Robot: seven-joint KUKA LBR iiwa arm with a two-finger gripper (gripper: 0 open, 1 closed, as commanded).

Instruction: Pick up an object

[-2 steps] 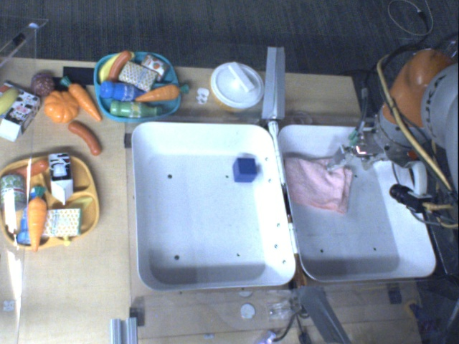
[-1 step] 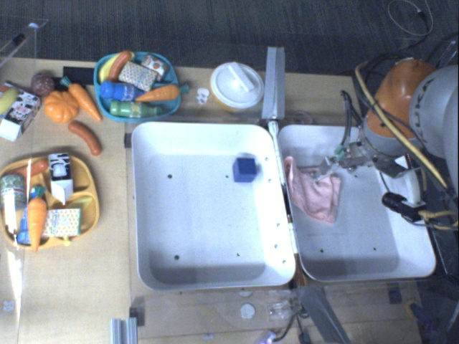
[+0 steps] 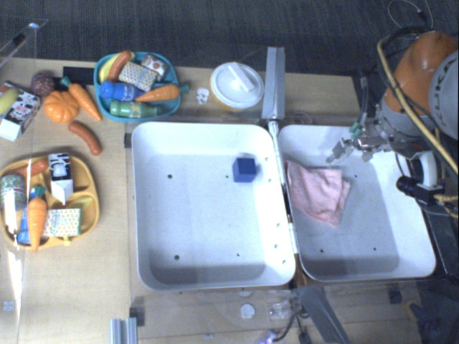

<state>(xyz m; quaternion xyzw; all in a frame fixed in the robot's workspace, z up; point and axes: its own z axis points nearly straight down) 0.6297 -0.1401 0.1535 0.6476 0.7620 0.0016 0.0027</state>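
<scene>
Gripper (image 3: 343,151) hangs over right bin (image 3: 401,264), near its back edge, above and just beside back corner of pink cloth (image 3: 319,192). Fingers appear slightly spread, nothing between them. Cloth lies crumpled against bin's left wall. Blue block (image 3: 245,168) sits in left bin (image 3: 186,264), toward back right corner, well apart from gripper. Step in hand, by judgement: approach, grasp not yet made. Next move calls for descent onto cloth fold, then closing and lifting. Thin fabric may slip out.
</scene>
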